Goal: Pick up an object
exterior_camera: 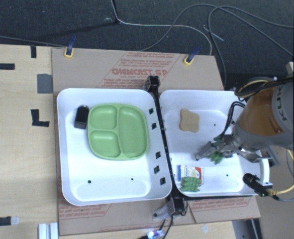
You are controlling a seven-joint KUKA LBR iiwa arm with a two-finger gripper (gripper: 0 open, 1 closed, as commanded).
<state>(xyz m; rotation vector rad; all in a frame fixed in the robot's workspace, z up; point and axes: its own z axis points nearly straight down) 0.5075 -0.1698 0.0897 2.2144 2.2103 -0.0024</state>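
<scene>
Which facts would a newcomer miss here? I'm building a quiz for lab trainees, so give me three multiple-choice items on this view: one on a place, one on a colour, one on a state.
1. Where does the divided plate lie?
A. left bin
B. right bin
C. on the cardboard

2. What colour is that plate?
A. white
B. green
C. orange

3. How does the slice of bread stand to the gripper?
A. clamped in it
B. lying apart from it
C. under the plate

Answers: 1 A, it sits in the left bin beside a small black object. 2 B, it is light green. 3 B, the bread lies on the right bin floor, above the gripper in the view.
</scene>
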